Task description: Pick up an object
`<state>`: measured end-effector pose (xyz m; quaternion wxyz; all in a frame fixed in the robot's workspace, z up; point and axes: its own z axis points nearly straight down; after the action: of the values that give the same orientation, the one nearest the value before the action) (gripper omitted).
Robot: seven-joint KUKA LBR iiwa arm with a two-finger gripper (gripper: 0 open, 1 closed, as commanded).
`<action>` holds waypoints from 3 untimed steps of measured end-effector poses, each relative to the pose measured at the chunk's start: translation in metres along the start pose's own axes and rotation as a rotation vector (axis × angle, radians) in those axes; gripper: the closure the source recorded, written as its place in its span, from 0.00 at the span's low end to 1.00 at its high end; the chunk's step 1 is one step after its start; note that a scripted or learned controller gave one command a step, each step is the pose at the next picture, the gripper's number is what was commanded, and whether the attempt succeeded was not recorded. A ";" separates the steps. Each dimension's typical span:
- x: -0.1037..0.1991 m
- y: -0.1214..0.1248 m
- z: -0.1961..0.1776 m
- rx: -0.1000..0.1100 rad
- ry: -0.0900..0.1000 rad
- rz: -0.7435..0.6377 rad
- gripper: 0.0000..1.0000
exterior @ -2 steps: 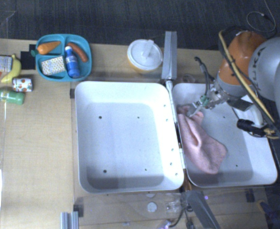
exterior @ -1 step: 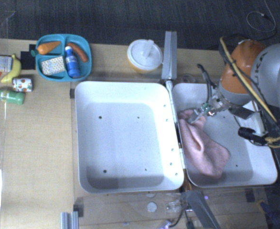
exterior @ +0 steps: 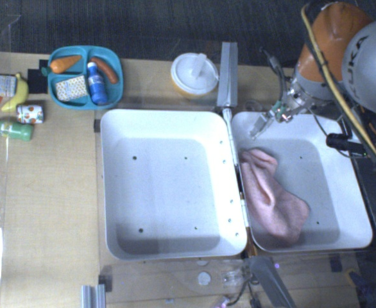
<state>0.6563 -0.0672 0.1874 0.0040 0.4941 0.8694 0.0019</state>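
While gripper [exterior: 258, 128] hovers at right bin's [exterior: 342, 236] far-left corner, grasp state unreadable, pink cloth [exterior: 271, 194] lies just nearward, long axis far-to-near.

**Wooden bench under two white bins**

Bears the left bin [exterior: 169, 185] and the right bin [exterior: 342, 204] side by side, touching at mid-bench. Carries a blue divided tray [exterior: 114, 85] near the far left, a white lidded cup [exterior: 194, 74] at the far edge, and a banana [exterior: 16, 94], small can [exterior: 29, 113] and green bottle [exterior: 8, 129] along the left edge of the bench [exterior: 47, 223].
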 end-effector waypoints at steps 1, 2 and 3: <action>-0.018 -0.030 0.091 0.000 0.000 0.029 0.00; -0.017 0.002 -0.023 0.001 0.001 -0.170 0.00; -0.030 -0.041 0.081 0.004 0.004 -0.153 0.00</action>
<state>0.6372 -0.1137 0.1066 0.0016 0.4260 0.9047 0.0007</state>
